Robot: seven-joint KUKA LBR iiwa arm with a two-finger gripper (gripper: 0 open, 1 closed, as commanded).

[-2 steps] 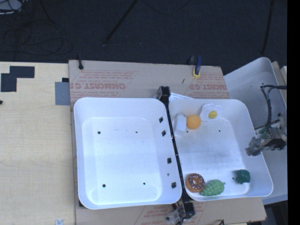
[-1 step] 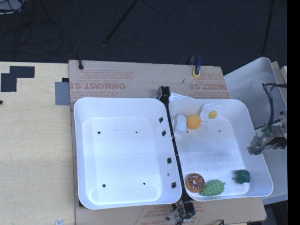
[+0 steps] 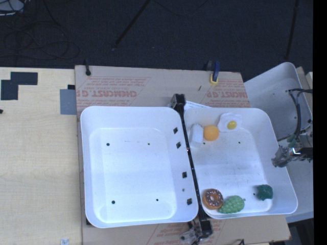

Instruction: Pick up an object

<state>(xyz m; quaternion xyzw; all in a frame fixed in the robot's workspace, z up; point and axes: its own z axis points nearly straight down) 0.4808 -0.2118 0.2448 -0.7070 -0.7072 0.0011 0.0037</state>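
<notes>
Right now the gripper [image 3: 282, 158] sits at the far right, just outside the right bin [image 3: 276, 137] rim; can't tell how it's set, too small and dark. Nothing seen in its grasp. Right bin contents: orange ball [image 3: 211, 132] touching a white block [image 3: 196, 133] near the divider at the back, fried egg [image 3: 230, 123] just beside on the back rim. Front edge: donut [image 3: 212, 198] touching green bumpy fruit [image 3: 232, 204], dark green piece [image 3: 264, 191] near the front-right corner. Left bin [image 3: 92, 137] sits alongside.
</notes>
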